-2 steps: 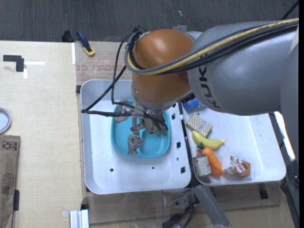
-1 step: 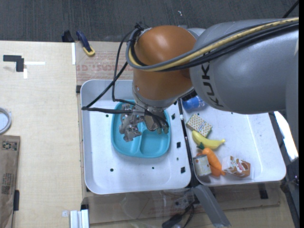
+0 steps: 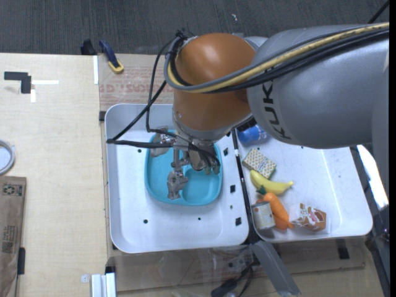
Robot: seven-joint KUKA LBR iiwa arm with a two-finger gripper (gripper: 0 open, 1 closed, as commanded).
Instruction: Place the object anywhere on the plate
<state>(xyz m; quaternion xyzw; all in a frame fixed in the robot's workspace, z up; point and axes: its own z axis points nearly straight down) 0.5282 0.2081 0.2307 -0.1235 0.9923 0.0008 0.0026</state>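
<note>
Gripper (image 3: 176, 187) poised low over the blue plate (image 3: 207, 193) in the left bin (image 3: 124, 184); whether its fingers are spread or pressed together cannot be told. Right of the plate, in the right bin (image 3: 346, 184): a banana (image 3: 271, 184), a carrot (image 3: 278, 209), a patterned block (image 3: 258, 162) and a small packet (image 3: 309, 218).

**Left bin's roomy, right bin's packed**

Blue plate (image 3: 201, 193) sits mid left bin (image 3: 124, 228), with bare white floor at its 6 and 9 o'clock. Over at 3 o'clock, banana (image 3: 270, 184), carrot (image 3: 278, 210) and cracker box (image 3: 259, 163) crowd the right bin (image 3: 346, 184).
</note>
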